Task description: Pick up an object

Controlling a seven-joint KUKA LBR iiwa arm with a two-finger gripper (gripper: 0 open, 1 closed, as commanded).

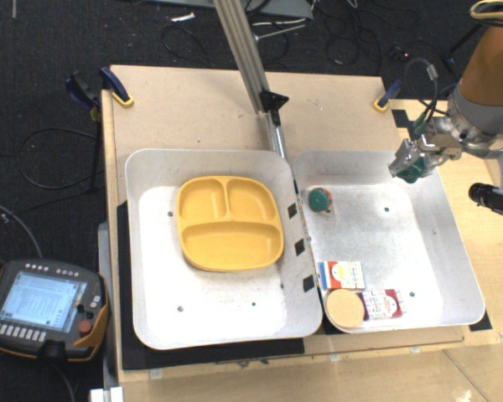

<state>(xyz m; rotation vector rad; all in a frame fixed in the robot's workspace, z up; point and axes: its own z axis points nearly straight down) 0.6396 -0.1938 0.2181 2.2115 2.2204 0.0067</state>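
You cannot tell how the jaws stand: the gripper [409,167] hangs over the right bin's [453,249] far edge. In that bin a small green ball [319,199] lies near the left wall; a tan disc [346,307] and two cartons sit at the front.

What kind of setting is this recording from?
Most likely a robotics lab bench: two white bins on a clamped board, a teach pendant on the dark floor with loose cables, and the gripper above a bin of small test objects.
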